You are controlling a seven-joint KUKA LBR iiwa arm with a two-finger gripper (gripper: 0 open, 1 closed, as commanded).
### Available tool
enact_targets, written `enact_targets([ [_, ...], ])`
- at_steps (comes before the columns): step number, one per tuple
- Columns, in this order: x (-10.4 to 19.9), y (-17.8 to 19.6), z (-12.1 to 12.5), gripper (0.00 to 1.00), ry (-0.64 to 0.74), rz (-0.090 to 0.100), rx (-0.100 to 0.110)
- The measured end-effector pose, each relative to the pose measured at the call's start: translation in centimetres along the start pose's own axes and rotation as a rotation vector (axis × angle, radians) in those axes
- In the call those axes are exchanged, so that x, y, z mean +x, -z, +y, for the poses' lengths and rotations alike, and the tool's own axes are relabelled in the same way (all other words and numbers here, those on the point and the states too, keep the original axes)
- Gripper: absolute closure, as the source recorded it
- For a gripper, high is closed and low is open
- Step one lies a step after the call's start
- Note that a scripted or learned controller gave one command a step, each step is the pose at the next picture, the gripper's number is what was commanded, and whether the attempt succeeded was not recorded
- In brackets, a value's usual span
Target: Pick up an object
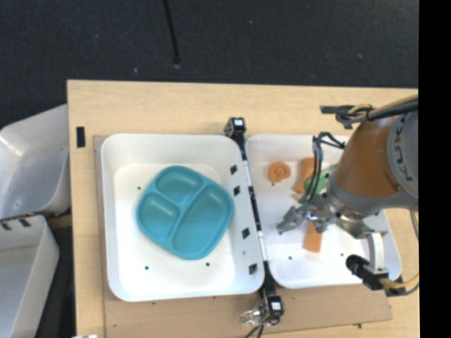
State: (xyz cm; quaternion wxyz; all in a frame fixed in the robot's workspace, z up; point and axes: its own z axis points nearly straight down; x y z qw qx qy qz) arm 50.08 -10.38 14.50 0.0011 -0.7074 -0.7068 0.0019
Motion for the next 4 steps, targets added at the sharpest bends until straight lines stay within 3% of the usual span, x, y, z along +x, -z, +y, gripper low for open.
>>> enact_targets([
  [1,-0.2,-4.4,0.2,0.0,0.0,-0.002,-0.009],
  [2,-0.1,-3.4,0.1,1.0,-0.007,0.002,-0.007],
  [4,-0.8,9.1,1.1,1.0,0.004,-0.001,-0.013],
])
